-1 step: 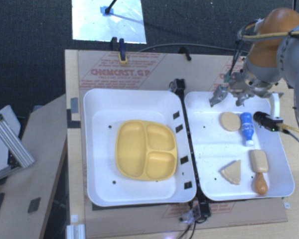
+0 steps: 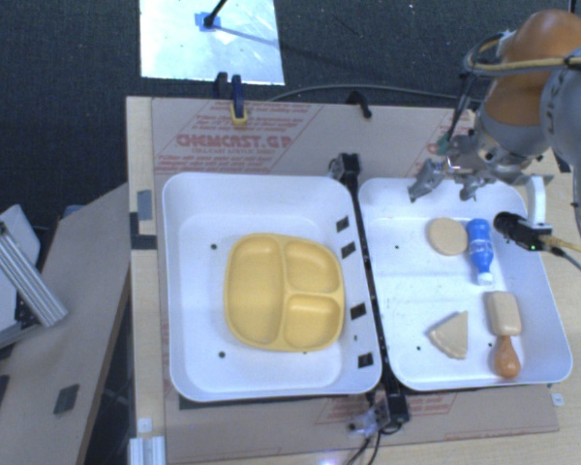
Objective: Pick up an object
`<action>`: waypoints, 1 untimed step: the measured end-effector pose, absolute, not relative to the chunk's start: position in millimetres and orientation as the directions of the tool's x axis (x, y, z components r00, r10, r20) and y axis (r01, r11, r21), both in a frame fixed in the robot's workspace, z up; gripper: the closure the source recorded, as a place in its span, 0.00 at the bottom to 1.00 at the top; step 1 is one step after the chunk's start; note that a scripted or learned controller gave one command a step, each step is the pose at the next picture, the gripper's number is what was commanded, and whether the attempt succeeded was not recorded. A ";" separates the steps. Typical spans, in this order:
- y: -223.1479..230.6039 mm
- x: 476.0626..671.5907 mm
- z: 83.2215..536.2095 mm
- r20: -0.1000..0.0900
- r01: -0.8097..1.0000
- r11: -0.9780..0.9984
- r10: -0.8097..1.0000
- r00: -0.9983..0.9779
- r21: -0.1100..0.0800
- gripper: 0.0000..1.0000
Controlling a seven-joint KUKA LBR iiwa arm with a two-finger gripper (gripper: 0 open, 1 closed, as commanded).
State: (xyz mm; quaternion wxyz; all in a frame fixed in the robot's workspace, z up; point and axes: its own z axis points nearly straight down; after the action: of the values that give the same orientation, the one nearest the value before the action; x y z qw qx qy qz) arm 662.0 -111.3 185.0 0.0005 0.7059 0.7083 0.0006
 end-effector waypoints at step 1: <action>-121.0 663.2 132.3 -0.001 1.000 0.001 1.000 -0.001 -0.001 0.00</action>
State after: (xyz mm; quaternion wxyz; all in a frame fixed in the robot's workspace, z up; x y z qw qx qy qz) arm 663.2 -121.0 132.3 0.0000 0.7067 0.7076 -0.0005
